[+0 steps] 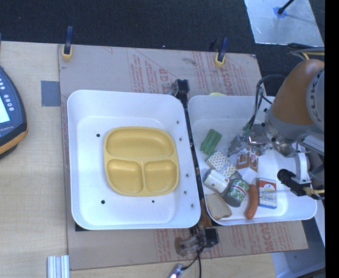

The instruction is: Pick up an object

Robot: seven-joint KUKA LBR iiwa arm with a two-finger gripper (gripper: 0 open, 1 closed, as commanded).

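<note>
The bench (24, 201) is light wood, with a brown cardboard sheet (152, 74) clamped at its far edge. Two white bins (82, 172) sit on the sheet; a teach pendant (0, 112) lies at the bench's left edge.

We see two white bins (79, 155) on a pale wood bench (24, 196) covered by brown cardboard with red print. One holds a yellow divided tray (140, 160). The other holds a green block (211, 141), a white-and-blue checked packet (221, 163), a red-orange sausage (251, 201) and a red-and-white carton (266, 193). The arm (296, 97) is grey and orange.
</note>
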